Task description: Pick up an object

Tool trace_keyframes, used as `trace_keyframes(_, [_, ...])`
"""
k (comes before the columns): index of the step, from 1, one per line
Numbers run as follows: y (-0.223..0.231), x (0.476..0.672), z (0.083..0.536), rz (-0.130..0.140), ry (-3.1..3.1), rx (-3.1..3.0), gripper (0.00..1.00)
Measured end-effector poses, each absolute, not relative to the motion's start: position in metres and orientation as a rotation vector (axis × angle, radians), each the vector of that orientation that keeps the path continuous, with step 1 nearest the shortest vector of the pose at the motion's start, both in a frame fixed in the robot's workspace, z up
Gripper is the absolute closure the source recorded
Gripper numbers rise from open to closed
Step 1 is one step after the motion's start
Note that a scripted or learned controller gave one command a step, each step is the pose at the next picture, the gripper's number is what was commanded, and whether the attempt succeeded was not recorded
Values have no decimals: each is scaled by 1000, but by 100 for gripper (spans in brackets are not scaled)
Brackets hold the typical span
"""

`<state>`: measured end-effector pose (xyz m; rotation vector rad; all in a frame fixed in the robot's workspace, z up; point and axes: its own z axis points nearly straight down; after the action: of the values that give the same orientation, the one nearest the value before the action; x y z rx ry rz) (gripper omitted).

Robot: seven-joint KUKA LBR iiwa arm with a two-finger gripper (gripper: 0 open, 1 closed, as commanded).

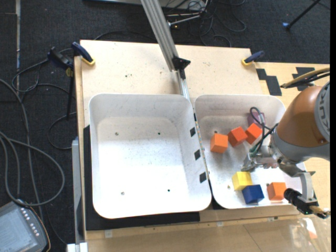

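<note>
Over the right bin I see the arm reaching in from the desk's right edge, its orange band sitting above the bin's right wall. Its fingers hang low in the middle of that bin, just above the yellow block, but the wrist hides too much for me to judge whether they are apart or together, and I see nothing clearly between them.

Six blocks lie in the right bin. An orange block sits nearest the wall shared with the left bin. Two more orange blocks lie just beside each other toward the bin's far side, close to a loop of thin purple cord. Along the near edge, the yellow block touches a blue block, and another orange block lies just right of the blue one.

Two clamps grip the desk's far corners, and a metal rail slants in from the far edge.
</note>
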<state>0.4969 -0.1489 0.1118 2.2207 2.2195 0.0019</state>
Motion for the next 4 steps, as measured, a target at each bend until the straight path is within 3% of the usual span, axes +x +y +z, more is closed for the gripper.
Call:
trace_keyframes(3, [-150, 504, 269, 5, 2220, 2212, 100])
trace_keyframes(4, [-104, 514, 270, 3, 2229, 2212, 100])
